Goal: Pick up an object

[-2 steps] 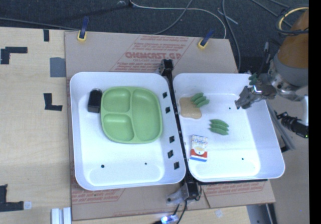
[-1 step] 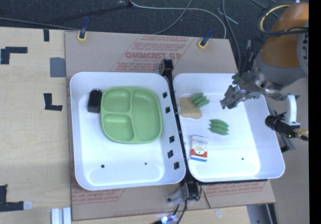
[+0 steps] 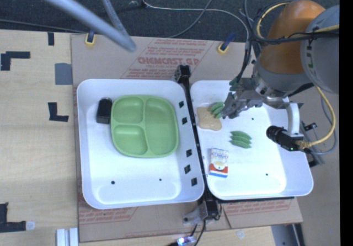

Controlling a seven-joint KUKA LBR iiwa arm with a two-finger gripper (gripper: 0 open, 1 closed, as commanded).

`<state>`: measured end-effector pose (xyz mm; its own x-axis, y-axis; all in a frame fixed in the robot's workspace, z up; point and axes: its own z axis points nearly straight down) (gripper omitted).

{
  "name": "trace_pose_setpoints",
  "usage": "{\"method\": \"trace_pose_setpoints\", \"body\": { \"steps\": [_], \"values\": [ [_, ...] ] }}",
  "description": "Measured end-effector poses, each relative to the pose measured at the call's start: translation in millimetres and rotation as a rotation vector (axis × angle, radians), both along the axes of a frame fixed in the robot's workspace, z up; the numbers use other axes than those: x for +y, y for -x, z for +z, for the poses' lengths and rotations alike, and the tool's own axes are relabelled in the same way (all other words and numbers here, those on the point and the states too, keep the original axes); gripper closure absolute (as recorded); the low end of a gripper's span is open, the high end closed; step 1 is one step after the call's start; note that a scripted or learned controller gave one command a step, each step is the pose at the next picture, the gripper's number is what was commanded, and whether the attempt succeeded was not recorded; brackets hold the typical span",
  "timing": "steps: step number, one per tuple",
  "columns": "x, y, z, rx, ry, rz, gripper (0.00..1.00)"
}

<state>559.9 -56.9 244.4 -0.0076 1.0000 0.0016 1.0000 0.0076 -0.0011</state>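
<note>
My gripper (image 3: 230, 106) reaches down into the right bin (image 3: 276, 184) near its upper left part. Its dark fingers hang just above a small green item (image 3: 216, 109) that lies against a tan, flat piece (image 3: 209, 119). A green pea pod (image 3: 240, 139) rests in the bin's middle, below and right of the gripper. A small white carton with red and blue print (image 3: 219, 162) lies near the bin's left wall. The fingers are too dark and blurred for me to judge their gap.
The left bin (image 3: 94, 184) holds a green sectioned plate (image 3: 145, 126) and a small black block (image 3: 103, 111) beside it. A black divider clip strip (image 3: 190, 129) runs between the bins. Cables loop behind the arm at the upper right.
</note>
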Motion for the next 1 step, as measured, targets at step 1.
{"method": "trace_pose_setpoints", "body": {
  "steps": [1],
  "values": [
    [59.8, -9.7, 3.3, 0.0, 0.0, 0.0, 1.0]
  ]
}}
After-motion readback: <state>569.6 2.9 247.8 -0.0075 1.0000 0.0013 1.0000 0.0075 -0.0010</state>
